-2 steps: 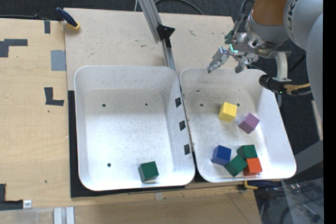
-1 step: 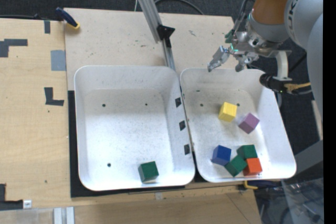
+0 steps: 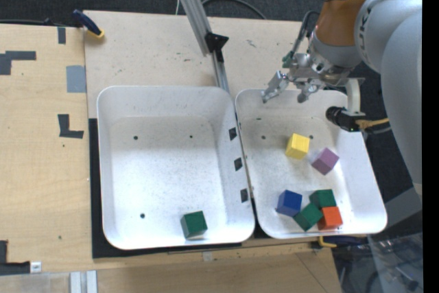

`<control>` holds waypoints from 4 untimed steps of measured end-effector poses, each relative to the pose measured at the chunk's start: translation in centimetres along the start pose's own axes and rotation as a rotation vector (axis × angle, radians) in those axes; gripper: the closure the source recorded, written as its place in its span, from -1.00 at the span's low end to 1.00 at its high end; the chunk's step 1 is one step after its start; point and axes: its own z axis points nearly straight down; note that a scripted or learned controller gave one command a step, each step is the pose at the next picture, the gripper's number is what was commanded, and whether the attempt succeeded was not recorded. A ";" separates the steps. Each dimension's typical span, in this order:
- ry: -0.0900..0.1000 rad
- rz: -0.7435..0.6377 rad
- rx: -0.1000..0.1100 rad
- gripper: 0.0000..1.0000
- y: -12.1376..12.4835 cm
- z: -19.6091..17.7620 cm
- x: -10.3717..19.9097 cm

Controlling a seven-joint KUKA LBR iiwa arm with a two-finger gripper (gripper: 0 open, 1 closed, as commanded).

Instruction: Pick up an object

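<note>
My gripper (image 3: 285, 92) hangs over the far edge of the right bin (image 3: 363, 168), its two fingers spread open with nothing between them. Well below it in that bin lie a yellow cube (image 3: 298, 145) and a purple cube (image 3: 324, 160). Nearer the front sit a blue cube (image 3: 289, 202), two dark green cubes (image 3: 311, 214) and an orange cube (image 3: 330, 217), packed close together. A single green cube (image 3: 194, 224) rests at the front of the left bin (image 3: 116, 147).
A slanted metal rail (image 3: 195, 7) runs down to the divide between the bins. The arm's grey body and orange band (image 3: 350, 3) fill the upper right. A black cable loop (image 3: 346, 120) hangs by the right bin's rim.
</note>
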 end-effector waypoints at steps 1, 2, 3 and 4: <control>0.000 0.002 0.001 -1.00 -0.4 5.4 -1.0; 0.000 0.001 0.001 -1.00 -0.5 10.2 -0.9; 0.000 0.000 -0.003 1.00 -0.4 8.9 -0.8; 0.001 0.000 -0.009 1.00 -0.2 4.5 -0.2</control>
